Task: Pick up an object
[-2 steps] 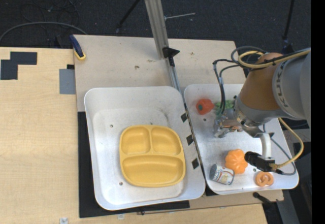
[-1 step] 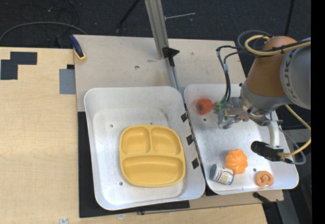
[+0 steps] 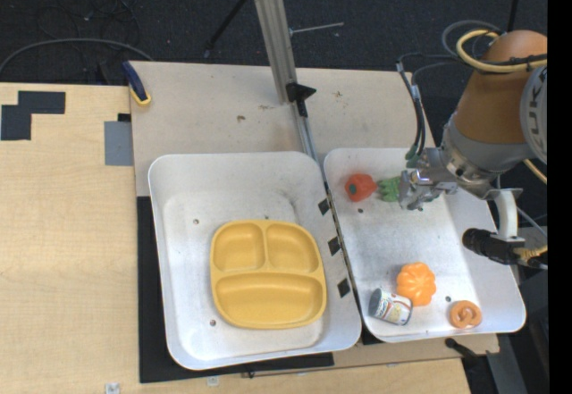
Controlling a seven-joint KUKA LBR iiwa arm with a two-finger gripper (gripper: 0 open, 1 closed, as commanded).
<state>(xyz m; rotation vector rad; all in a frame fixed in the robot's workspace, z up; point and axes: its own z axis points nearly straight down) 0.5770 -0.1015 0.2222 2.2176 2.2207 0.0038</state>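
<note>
- Camera view has the tool (image 3: pixel 416 196) low over the far part of the right bin (image 3: pixel 483 316), at the end of the grey arm (image 3: pixel 487 115) that comes in from the right with its orange band up top.
- Tool state: I cannot tell whether it is parted or closed, the metal parts blur together from up here.
- Just beside the tool, on its left, sits a green piece (image 3: pixel 390 189), touching or nearly touching it; whether it is gripped I cannot tell.
- Next along to the left, a red tomato-like toy (image 3: pixel 359 187) lies on the bin floor, right against that green piece.
- Down at the near end of the same bin, well apart from the tool: an orange pumpkin-shaped toy (image 3: pixel 416 282).
- Touching the pumpkin's near-left side, a small can (image 3: pixel 391 307) lies on its side; its label shows print, too small to read.
- Near-right corner: an orange ring-shaped toy (image 3: pixel 464 314), flat on the floor.
- Over in the left bin (image 3: pixel 179 196), a yellow divided plate (image 3: pixel 267 273) with three compartments sits near the middle.
- Beyond the bins, a metal post (image 3: pixel 275 35) rises at a tilt from the desk (image 3: pixel 206 106).
- No brand or writing on anything can be made out.
</note>
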